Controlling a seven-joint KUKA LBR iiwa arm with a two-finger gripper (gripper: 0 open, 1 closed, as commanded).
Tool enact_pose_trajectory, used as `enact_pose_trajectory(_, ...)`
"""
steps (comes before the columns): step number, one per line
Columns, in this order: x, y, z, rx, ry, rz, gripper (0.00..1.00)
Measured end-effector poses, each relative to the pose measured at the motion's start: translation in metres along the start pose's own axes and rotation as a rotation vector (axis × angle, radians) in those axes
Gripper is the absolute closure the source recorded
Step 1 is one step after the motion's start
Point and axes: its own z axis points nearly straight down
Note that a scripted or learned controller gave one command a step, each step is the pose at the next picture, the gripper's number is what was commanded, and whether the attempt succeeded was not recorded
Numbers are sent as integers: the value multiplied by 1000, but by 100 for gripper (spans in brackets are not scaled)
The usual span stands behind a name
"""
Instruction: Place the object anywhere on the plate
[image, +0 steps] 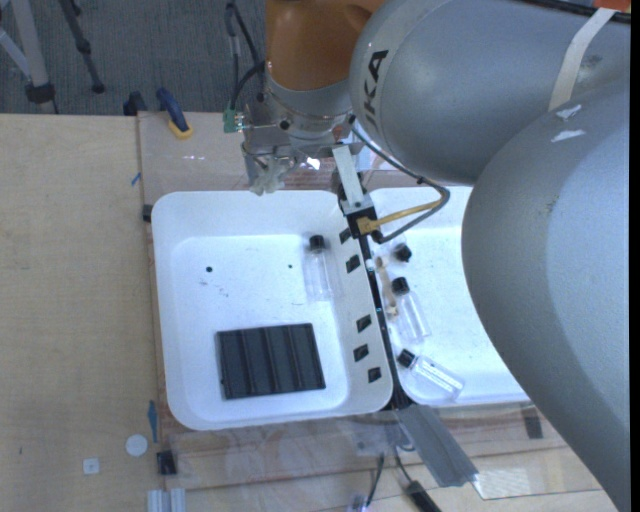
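Gripper (268, 178) above far rim of left bin (180, 215), finger state impossible to tell. Clear vial (318, 268) and dark ribbed plate (271, 360) inside.

Robotics lab test cell. Evidence: grey KUKA arm (500, 150) with an orange band over a plywood bench (60, 300), two shallow white bins (180, 230) clamped side by side, loose cabling near the wrist, a blue clamp (175, 115) at the bench edge, tripod legs (85, 50) on grey carpet behind.
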Motion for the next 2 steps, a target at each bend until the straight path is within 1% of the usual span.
enact_pose_trajectory(1,0,0,0,0,0,0,0)
enact_pose_trajectory(2,0,1,-11,-4,0,0,100)
